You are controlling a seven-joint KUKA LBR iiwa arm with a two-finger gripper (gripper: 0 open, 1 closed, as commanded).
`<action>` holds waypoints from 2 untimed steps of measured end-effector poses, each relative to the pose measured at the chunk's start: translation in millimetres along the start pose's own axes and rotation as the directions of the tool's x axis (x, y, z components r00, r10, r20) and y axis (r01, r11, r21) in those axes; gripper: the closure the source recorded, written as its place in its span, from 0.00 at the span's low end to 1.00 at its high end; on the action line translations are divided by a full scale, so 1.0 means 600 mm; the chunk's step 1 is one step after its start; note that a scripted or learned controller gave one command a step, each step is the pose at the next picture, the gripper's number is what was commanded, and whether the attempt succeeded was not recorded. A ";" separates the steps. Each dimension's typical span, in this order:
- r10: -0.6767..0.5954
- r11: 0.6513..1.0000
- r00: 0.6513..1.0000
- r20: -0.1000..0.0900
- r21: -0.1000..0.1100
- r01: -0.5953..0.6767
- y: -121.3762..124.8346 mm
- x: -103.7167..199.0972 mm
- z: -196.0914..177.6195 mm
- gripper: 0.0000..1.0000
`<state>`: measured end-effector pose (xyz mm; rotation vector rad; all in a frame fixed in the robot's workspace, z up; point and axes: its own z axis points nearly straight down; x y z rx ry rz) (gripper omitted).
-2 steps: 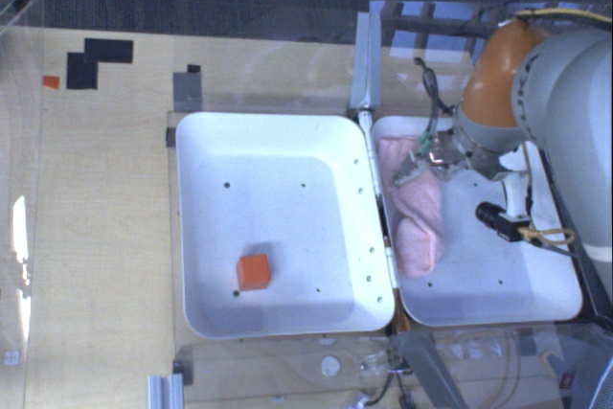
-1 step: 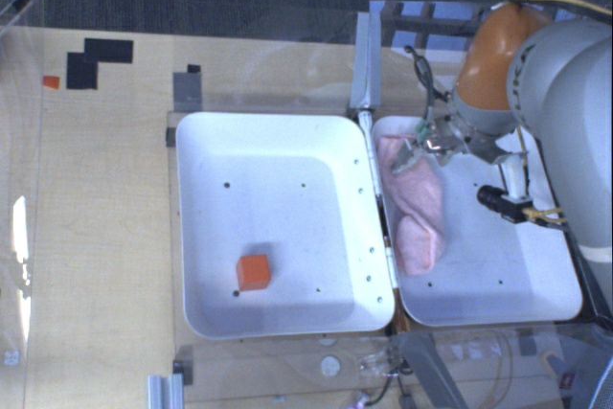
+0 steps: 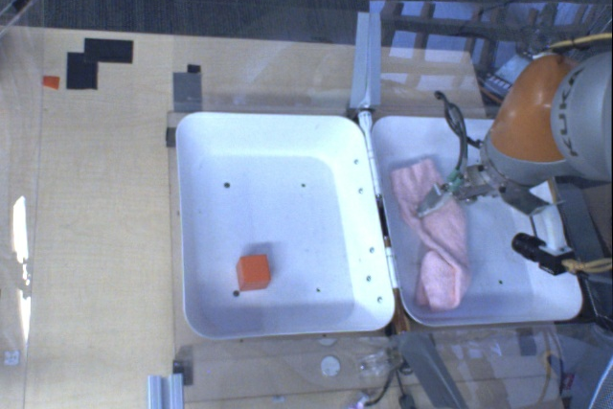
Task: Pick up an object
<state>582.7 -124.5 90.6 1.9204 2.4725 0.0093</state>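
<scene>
1. I'm reaching in from the right, my grey arm [image 3: 575, 124] with its orange band hanging over the right bin [image 3: 536, 297].
2. My claw [image 3: 442, 196] is down over the middle of that bin, low above the pink cloth [image 3: 436, 235].
3. The cloth is a long crumpled strip running from the far-middle of the bin towards its near edge, hugging the bin's left half.
4. My claw sits at the cloth's right edge, about a third of the way down its length. The tips look to be touching or just above the fabric, and I can't say which.
5. From this angle the tips are a small blur against the pink. How wide they stand, I cannot tell, and I can't see any cloth pinched between them.
6. Most of the cloth lies nearer than my claw, with the fat rolled end [image 3: 441, 281] close to the bin's near wall.
7. Over in the left bin [image 3: 206, 158], an orange block [image 3: 254, 272] sits alone near the near-left corner, well apart from me, with the bins' shared rims between us.
8. A black cable [image 3: 453, 124] loops up from my wrist towards the far side.
</scene>
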 end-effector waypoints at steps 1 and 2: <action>-0.219 0.976 0.976 -0.004 0.005 0.219 0.062 0.020 -0.014 0.00; -0.017 1.000 1.000 -0.005 0.010 0.017 0.154 0.013 0.002 0.00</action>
